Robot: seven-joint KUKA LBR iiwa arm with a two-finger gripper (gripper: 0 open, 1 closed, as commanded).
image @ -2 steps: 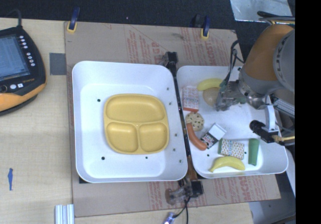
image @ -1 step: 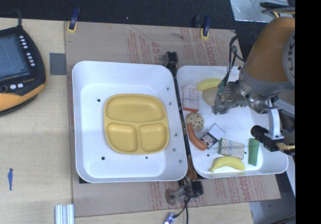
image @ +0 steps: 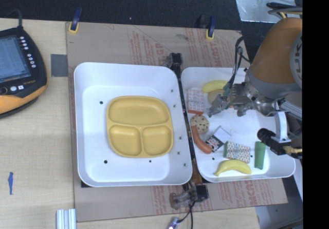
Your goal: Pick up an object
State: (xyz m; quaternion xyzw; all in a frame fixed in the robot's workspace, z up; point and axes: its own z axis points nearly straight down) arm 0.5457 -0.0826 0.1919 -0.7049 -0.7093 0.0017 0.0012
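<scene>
While the grey and orange arm (image: pixel 277 58) leans in over the right bin (image: pixel 288 171), its gripper (image: pixel 222 103) hangs low with fingers spread, pinching nothing, just beside a yellow banana (image: pixel 213 86) at the bin's far side. Nearer in that bin lie a second banana (image: pixel 232 167), a green block (image: pixel 260 154) and an orange carrot (image: pixel 199 139). Left of the bin, another bin (image: pixel 87 120) bears a yellow divided plate (image: pixel 139 125).

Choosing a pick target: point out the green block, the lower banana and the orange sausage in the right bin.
green block (image: pixel 260 154), camera view, middle of its top face
lower banana (image: pixel 232 168), camera view, middle of its curve
orange sausage (image: pixel 200 139), camera view, mid-length
</scene>
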